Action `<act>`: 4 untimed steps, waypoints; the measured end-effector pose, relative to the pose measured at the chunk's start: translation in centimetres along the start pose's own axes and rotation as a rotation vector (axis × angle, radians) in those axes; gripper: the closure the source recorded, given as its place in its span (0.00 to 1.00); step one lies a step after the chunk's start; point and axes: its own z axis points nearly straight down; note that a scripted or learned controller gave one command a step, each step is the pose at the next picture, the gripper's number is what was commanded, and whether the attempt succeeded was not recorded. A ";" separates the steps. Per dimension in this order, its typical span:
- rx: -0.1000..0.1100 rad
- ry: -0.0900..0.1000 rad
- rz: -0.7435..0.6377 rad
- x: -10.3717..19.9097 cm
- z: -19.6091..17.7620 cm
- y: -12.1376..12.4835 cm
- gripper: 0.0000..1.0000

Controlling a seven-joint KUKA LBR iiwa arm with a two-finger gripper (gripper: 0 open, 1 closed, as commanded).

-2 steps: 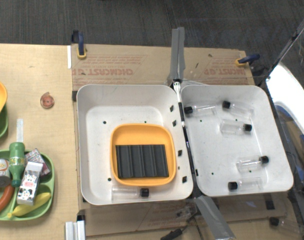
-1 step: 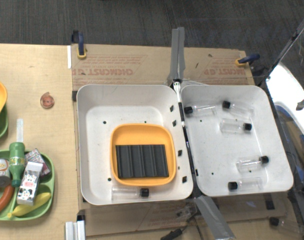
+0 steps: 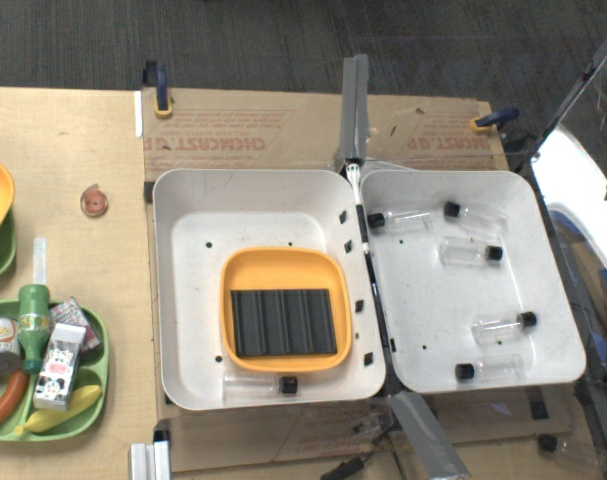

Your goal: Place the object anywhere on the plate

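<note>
Step in hand: judging by the layout, a clear plastic tube with a black cap [image 3: 407,217] in the right white bin [image 3: 543,268] has yet to be picked and carried to the orange square plate [image 3: 283,266] in the left white bin [image 3: 183,268].
How to do it well: I would take a tube lying apart from the bin walls, grip it across its middle, lift it well clear of the divider between the bins, and lower it onto the dark ribbed insert [image 3: 284,322] at the plate's centre so that it does not roll off.
Jaws: cannot tell their state; nothing here shows them.
Right bin holds: five capped tubes, well apart, at upper left, upper centre [image 3: 473,252], lower right [image 3: 503,325] and along the bottom edge [image 3: 488,370].
Left bin holds: the plate, with another tube [image 3: 258,386] just below it on the bin floor.
Left of frame: a green tray [image 3: 83,393] of toy food on the counter [image 3: 63,148].
</note>
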 end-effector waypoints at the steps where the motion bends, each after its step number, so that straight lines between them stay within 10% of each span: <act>1: -0.003 0.001 -0.242 0.9 0.0 0.6 0.00; 3: -0.003 0.000 -0.738 1.5 0.0 1.1 0.00; 4: -0.007 -0.001 -1.067 1.5 6.9 1.2 0.00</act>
